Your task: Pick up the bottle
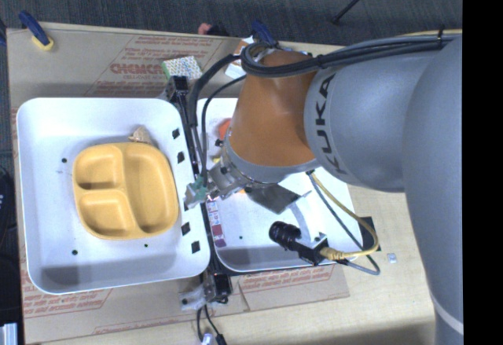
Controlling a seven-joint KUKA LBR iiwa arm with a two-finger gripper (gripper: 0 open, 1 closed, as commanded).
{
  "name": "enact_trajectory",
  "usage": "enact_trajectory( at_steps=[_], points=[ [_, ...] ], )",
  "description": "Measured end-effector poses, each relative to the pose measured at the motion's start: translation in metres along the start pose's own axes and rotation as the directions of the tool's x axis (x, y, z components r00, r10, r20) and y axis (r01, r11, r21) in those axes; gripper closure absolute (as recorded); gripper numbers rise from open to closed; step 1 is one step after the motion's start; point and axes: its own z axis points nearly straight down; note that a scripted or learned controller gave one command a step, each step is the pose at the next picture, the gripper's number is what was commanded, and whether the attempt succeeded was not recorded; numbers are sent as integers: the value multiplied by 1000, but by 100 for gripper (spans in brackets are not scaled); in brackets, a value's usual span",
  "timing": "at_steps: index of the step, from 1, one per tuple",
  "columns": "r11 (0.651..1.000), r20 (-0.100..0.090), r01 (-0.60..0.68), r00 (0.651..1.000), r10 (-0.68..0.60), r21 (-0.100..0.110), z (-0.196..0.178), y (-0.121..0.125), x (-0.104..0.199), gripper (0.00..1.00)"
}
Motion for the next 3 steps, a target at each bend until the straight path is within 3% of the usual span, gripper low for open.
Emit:
enact_trajectory(
  at_steps=[1, 2, 3],
  points=[
    [982, -3, 190, 982, -190, 4, 6, 11, 27, 100],
    [864, 2, 503, 864, -503, -1, -37, 9, 17, 100],
    [745, -2, 668, 745, -668, 2, 5, 19, 44, 100]
  ],
)
